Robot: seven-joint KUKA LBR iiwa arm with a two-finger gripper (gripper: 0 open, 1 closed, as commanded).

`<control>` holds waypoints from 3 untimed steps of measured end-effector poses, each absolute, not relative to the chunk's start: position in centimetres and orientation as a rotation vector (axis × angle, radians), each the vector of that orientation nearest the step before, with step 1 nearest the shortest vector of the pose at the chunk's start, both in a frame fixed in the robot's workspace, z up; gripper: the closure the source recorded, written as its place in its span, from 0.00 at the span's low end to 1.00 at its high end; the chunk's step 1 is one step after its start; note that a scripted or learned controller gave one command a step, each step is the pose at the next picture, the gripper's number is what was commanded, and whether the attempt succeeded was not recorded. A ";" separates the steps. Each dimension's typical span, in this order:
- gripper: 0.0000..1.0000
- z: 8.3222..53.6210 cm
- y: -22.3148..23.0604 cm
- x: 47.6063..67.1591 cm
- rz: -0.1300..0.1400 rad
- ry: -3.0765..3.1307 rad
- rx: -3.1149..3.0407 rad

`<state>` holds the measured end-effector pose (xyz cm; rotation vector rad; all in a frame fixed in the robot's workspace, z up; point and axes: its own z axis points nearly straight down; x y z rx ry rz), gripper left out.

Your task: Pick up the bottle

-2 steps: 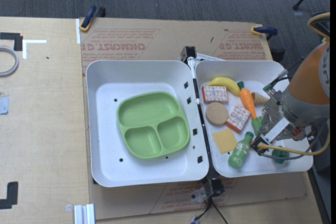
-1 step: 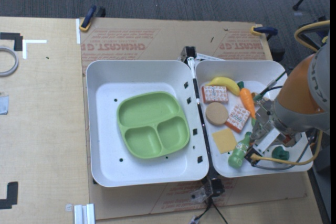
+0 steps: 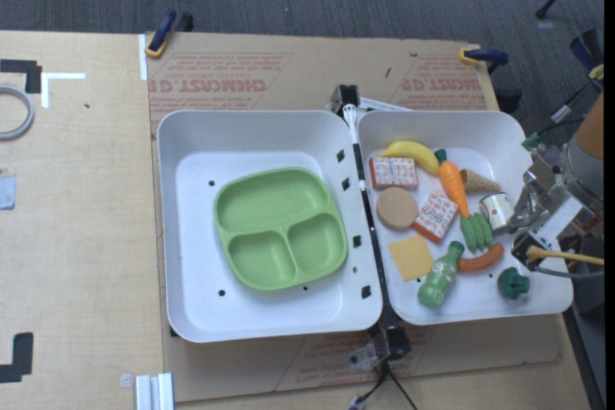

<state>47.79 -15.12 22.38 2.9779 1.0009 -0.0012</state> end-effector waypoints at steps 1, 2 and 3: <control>1.00 19.8 -17.4 47.7 -0.005 0.640 3.078; 1.00 18.7 -21.4 47.7 -0.003 0.364 3.121; 1.00 18.5 -22.2 47.7 -0.004 0.322 3.126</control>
